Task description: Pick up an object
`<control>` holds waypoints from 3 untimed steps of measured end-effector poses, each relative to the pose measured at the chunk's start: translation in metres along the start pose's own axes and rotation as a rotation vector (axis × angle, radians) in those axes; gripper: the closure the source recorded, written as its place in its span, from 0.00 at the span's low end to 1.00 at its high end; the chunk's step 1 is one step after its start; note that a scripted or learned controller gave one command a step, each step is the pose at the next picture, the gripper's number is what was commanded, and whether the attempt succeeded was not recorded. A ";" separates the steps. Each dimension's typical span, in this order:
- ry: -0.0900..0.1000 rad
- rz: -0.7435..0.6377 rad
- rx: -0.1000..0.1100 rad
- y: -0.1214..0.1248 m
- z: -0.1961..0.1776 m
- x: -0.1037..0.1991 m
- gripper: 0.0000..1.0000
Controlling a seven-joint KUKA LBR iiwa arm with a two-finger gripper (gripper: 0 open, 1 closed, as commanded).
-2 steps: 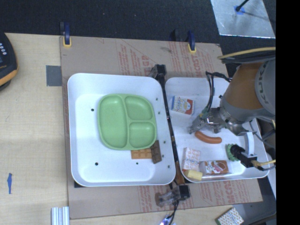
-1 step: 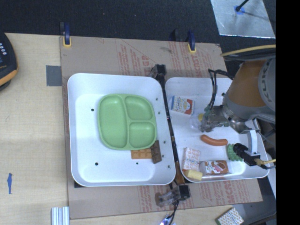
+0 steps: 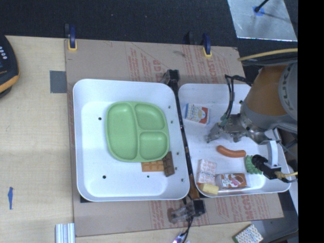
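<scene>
Pale wooden bench [image 3: 35, 151] fills my view from above, with a brown cardboard sheet [image 3: 121, 59] clamped across it; faint red printing runs over the cardboard, too faded for me to read. Two shallow white bins sit on the sheet, side by side and touching.

My grey arm [image 3: 271, 92], orange-banded, reaches over the right edge of the right bin [image 3: 195, 92]. Its gripper [image 3: 216, 133] hangs low near the middle of that bin, and I cannot tell how the jaws stand.

At the centre of the left bin [image 3: 88, 186] lies a green divided plate [image 3: 137, 130] with three compartments. Just below it, toward that bin's near edge, rest a tan block [image 3: 152, 167] and a dark brown block [image 3: 168, 164], touching.

In the right bin, a small white carton [image 3: 196, 113] with blue and red label sits near the far left corner; its lettering is too small to read. A red sausage [image 3: 231, 152] lies just below the gripper, apart from it. Along the near edge are a brown-and-white packet [image 3: 232, 181], a pinkish packet [image 3: 206, 171] and a yellow piece [image 3: 210, 189], writing illegible. A green toy vegetable [image 3: 250, 164] lies near the right edge.
</scene>
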State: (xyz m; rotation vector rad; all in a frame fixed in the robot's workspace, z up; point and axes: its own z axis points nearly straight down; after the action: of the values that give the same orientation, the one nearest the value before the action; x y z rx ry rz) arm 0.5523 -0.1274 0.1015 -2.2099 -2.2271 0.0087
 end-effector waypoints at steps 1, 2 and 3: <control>0.002 0.004 0.001 -0.024 0.011 -0.003 0.00; 0.001 0.002 0.000 -0.023 0.000 -0.004 1.00; 0.002 -0.006 -0.017 0.037 -0.097 0.081 1.00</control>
State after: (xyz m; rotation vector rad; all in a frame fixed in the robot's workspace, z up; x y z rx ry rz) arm 0.5895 -0.0461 0.1980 -2.2101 -2.2408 -0.0125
